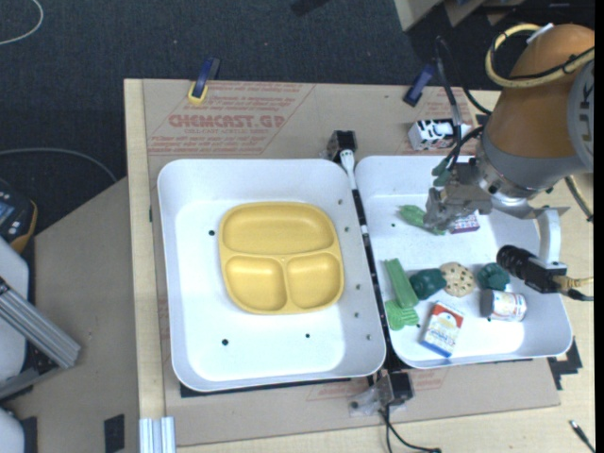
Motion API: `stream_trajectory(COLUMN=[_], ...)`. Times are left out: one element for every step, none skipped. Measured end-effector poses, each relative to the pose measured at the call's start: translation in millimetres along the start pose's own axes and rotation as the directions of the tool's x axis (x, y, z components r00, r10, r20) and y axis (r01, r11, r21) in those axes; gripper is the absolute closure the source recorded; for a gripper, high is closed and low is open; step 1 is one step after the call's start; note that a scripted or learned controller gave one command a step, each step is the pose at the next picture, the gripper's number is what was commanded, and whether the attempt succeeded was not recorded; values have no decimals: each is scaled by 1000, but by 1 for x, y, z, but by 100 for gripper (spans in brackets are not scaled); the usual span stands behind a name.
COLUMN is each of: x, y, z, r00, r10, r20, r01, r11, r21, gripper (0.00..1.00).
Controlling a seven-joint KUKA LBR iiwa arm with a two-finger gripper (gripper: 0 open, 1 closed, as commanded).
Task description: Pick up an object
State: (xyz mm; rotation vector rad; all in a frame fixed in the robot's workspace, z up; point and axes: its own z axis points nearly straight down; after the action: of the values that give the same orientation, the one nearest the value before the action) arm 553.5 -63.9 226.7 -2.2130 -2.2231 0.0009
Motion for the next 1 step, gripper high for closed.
stream_trajectory(x=[54], y=[-3], z=[8], r00=[1000], r10=[-1], r20=[0], r01=[1], r11=[1000], r21=[0], gripper=[100])
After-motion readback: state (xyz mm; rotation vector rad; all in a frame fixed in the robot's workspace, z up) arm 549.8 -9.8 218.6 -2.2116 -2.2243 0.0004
